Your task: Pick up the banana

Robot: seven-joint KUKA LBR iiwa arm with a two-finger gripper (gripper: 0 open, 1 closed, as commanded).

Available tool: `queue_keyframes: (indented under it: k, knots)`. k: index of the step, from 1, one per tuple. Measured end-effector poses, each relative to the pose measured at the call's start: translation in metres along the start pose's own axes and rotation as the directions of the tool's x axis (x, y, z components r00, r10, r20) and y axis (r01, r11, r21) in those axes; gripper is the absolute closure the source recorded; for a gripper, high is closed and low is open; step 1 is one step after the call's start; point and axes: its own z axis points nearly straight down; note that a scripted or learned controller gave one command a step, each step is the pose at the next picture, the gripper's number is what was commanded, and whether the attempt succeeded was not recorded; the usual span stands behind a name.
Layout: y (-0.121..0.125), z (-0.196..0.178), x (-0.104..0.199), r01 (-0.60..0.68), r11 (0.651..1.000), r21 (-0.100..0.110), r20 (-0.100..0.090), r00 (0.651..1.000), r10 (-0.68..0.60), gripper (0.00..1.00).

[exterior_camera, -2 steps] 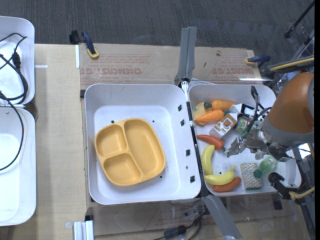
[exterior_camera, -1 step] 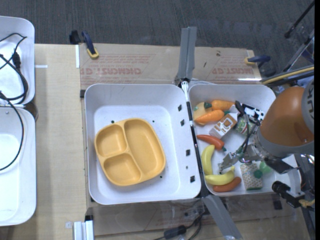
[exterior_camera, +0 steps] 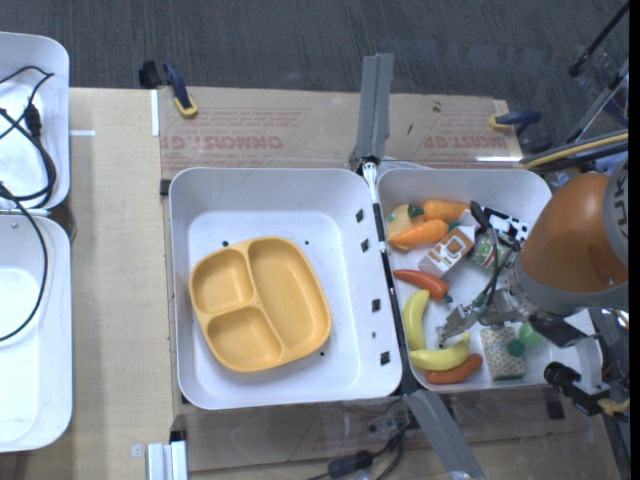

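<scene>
One curved yellow plastic banana [exterior_camera: 424,336] lies by the right bin's [exterior_camera: 535,180] left wall near its front edge, light, stiff and slick, best pinched mid-curve by my gripper [exterior_camera: 458,320], whose jaws stand apart just above it.

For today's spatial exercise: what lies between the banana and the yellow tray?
In the camera view, between the banana and the yellow tray lie bare white bin floor and the two bins' adjoining walls.
</scene>
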Motion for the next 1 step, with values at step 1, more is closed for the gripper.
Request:
queue_keyframes:
  k: [1]
  knots:
    - [0.0, 0.0, 0.0, 0.0, 1.0, 0.0, 0.0, 1.0, 0.0, 0.0]
